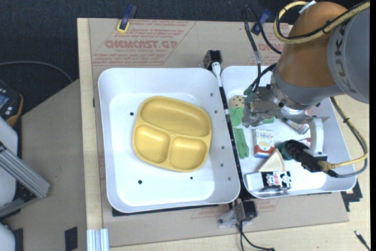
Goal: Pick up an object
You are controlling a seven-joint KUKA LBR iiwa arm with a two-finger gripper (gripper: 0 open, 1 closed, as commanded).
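**Gripper low over right-bin clutter, no hold visible**

The arm comes in from 3 o'clock. The gripper sits low over the right bin, toward its 10 o'clock part, likely because the small pickable items are bunched there. Open or closed: cannot tell, the wrist body hides it from above. No object shows in it, so I don't call a hold.

Candidates, all in the right bin:
- Green strip runs along the 9 o'clock wall, just beside the gripper at its 7 o'clock.
- Perforated tan disc is at the gripper's 9 o'clock.
- Printed white packet is close by at its 6 o'clock.
- Tan wedge and black-and-white box are further toward 6 o'clock, near the front wall.

The left bin carries 1 yellow divided plate with 3 compartments, flat in the middle. It is wide and shallow, probably a poor fit for this gripper, which would explain working the other bin.

Judgement: approach step, task not done. Risk: the strip hugs the wall and the packet lies flat, so either could slip.
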